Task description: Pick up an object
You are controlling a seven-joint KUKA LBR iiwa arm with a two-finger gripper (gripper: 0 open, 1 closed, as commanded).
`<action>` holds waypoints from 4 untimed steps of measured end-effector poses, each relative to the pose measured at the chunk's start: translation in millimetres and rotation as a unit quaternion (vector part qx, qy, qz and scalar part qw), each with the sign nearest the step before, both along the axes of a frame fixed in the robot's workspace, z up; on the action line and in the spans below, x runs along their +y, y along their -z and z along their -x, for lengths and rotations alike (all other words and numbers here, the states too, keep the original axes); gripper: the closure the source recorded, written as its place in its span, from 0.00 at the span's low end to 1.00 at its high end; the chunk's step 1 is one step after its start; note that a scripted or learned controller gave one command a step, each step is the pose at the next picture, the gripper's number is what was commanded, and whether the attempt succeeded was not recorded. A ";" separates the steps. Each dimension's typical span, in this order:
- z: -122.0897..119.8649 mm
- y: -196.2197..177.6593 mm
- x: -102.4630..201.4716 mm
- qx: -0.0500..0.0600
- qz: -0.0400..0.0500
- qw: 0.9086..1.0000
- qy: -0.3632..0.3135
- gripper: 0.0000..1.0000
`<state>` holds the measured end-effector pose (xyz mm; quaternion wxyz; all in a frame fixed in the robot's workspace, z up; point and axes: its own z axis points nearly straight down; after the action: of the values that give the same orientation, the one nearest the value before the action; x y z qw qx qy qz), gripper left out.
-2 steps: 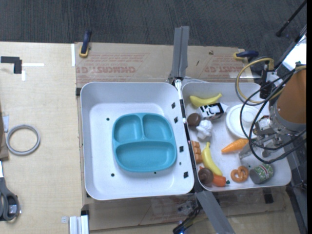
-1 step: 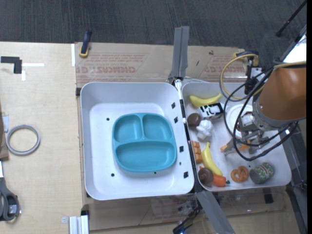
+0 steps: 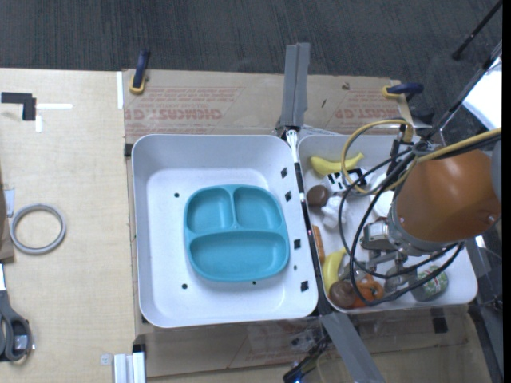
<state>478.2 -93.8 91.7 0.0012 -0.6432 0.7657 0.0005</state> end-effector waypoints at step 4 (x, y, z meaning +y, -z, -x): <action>-60.2 -7.7 -96.9 -0.001 0.000 0.999 -0.033 0.00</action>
<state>538.4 -190.8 99.3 0.0021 -0.6681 0.7441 0.0000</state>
